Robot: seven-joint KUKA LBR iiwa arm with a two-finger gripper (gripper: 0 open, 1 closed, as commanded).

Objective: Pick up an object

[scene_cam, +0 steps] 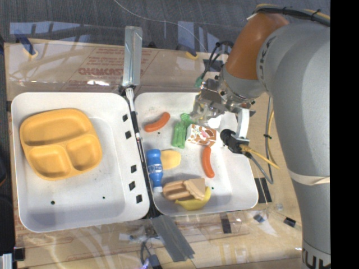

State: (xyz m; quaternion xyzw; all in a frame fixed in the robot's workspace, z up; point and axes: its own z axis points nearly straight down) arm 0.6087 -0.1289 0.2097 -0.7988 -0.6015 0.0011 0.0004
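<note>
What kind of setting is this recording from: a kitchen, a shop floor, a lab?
Most likely a robotics lab's grasping bench. Two shallow white bins hold what looks like toy food, such as a banana, and a yellow divided tray, with the grey arm's gripper over the right bin.

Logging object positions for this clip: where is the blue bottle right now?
The bottle lies in the right bin, against its left wall next to the divider, with a yellow piece touching its right side and the sandwich just below it.
</note>
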